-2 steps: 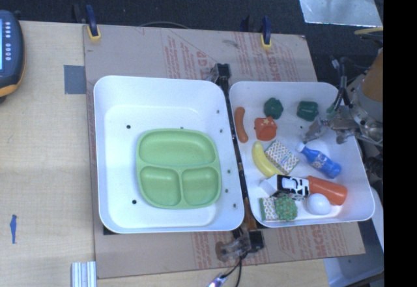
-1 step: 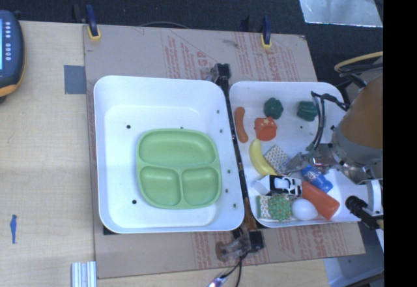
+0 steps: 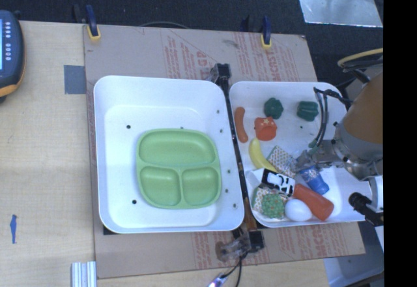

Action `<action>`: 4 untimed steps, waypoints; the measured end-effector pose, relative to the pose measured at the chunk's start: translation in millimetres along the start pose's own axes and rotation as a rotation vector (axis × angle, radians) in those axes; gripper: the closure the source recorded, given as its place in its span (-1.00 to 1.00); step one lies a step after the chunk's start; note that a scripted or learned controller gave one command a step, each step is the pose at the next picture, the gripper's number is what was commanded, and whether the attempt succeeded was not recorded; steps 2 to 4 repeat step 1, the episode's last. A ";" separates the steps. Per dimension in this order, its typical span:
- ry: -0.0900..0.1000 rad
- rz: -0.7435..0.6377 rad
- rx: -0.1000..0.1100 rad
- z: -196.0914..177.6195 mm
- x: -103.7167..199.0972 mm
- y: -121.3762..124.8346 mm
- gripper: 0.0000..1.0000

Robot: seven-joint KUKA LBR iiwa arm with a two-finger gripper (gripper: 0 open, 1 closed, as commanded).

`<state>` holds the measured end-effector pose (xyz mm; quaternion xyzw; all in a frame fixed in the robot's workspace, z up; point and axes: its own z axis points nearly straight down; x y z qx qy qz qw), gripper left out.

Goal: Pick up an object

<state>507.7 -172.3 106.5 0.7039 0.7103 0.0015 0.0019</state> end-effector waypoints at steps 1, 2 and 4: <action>0.003 -0.005 -0.003 -57.3 78.8 73.1 1.00; 0.003 -0.005 -0.003 -57.3 78.8 73.1 1.00; 0.003 -0.005 -0.003 -57.3 78.8 73.1 1.00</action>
